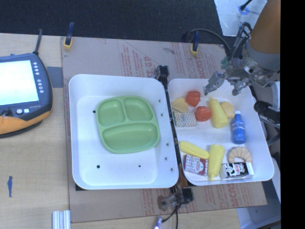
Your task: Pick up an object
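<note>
In the right bin [265, 149], two red tomatoes [193, 98] are lying beside a yellow corn [218, 112]; they are probably light, smooth, rounded plastic, best taken across the middle. The gripper [224, 81] is hovering just above, its fingers [212, 84] standing apart and holding nothing.

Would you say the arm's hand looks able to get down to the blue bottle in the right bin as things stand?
Probably yes. The blue bottle lies uncovered by the right bin's far edge, with a gap between it and the yellow pieces beside it. The hand is above that bin's upper end, with nothing between them.
</note>
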Robot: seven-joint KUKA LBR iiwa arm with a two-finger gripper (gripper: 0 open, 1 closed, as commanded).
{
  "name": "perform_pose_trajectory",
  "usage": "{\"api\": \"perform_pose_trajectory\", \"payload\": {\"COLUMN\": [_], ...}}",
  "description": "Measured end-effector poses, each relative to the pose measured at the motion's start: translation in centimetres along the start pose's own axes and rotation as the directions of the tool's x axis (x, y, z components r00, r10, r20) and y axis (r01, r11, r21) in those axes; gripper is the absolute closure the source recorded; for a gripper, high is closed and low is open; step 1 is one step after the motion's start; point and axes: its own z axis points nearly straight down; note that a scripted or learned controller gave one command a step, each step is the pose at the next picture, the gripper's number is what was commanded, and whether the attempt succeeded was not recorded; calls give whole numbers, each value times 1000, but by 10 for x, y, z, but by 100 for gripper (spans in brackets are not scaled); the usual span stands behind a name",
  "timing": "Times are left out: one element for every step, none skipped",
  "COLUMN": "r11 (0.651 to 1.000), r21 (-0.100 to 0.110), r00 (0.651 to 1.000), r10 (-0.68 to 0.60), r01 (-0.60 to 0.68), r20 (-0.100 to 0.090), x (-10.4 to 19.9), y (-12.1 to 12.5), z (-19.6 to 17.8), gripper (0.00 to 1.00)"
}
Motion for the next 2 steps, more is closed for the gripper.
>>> {"api": "perform_pose_trajectory", "payload": {"r11": [1000, 1000], "r21": [3, 0], "r00": [1000, 1000], "r10": [0, -2], "r01": [0, 2], "r20": [1, 2], "x": [-32, -12], "y": [-3, 34], "z": [124, 179], "gripper": [0, 0]}}
